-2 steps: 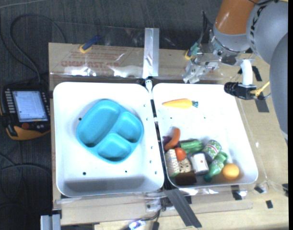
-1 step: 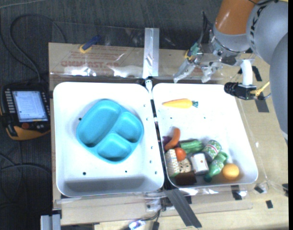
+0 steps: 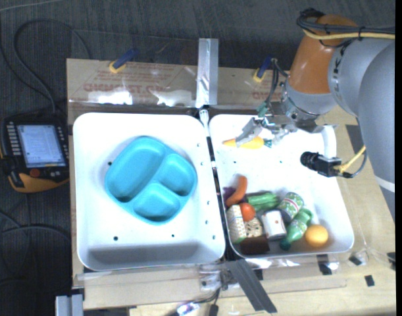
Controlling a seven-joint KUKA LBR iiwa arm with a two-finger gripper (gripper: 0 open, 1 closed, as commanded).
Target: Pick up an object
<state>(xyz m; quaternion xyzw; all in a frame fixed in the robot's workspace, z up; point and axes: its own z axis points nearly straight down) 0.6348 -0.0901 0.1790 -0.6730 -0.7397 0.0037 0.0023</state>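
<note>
My gripper (image 3: pixel 258 134) hangs over the far left part of the right bin (image 3: pixel 339 196), and the arm reaches in from the upper right. A yellow banana-like piece (image 3: pixel 243 141) sits between its fingers, sticking out to the left, so the gripper is shut on it. Nearer the front of that bin lies a pile: a red-orange sausage shape (image 3: pixel 237 188), a green cucumber (image 3: pixel 263 199), a green can (image 3: pixel 293 204), a small white box (image 3: pixel 274 224), a waffle-like block (image 3: pixel 243 226) and an orange ball (image 3: pixel 316 234).
The left bin (image 3: pixel 95 242) holds a blue sectioned dish (image 3: pixel 151 176). A metal divider (image 3: pixel 207 71) stands behind the seam between the bins. A black fitting with a cable (image 3: pixel 319 162) juts from the arm over the right bin. A control pendant (image 3: pixel 33 150) lies far left.
</note>
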